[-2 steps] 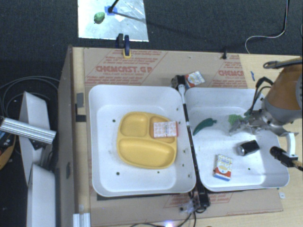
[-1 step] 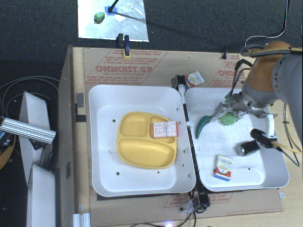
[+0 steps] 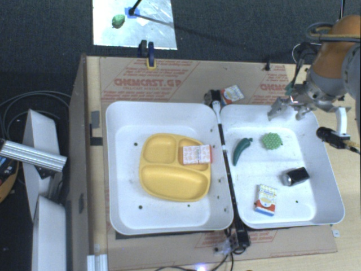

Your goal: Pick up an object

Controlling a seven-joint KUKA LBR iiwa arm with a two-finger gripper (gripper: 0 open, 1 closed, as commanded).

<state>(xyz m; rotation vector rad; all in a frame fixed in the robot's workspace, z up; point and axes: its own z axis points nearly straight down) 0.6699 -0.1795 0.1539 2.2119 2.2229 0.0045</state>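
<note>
So, the claw [image 3: 289, 109] is seen at the upper right, above the far edge of the right bin [image 3: 324, 168], hanging from the grey arm [image 3: 333, 66] with its orange band. Two prongs are seen splayed apart, one toward the left and one toward the right, so the claw is read as spread wide. Nothing is seen between the prongs, and nothing is touched by them (the bin floor lies below them, bare at that spot).

Candidate things for picking are all found lying loose. In the right bin, a dark green pepper-like piece [image 3: 242, 149] is placed near the left wall, slanted. A round, bumpy light green ball [image 3: 272, 141] is set just beside it to the right, nearest the claw but apart from it. A dark can [image 3: 295, 176] is laid on its side lower down, toward the right wall. A small carton [image 3: 265, 200], white with yellow and red print and a blue edge, is laid flat near the front.

In the left bin [image 3: 121, 168], a yellow divided plate [image 3: 163, 176] is placed at the middle, and a small box [image 3: 196, 154] with a pink and white pattern is rested on its upper right compartment.
</note>
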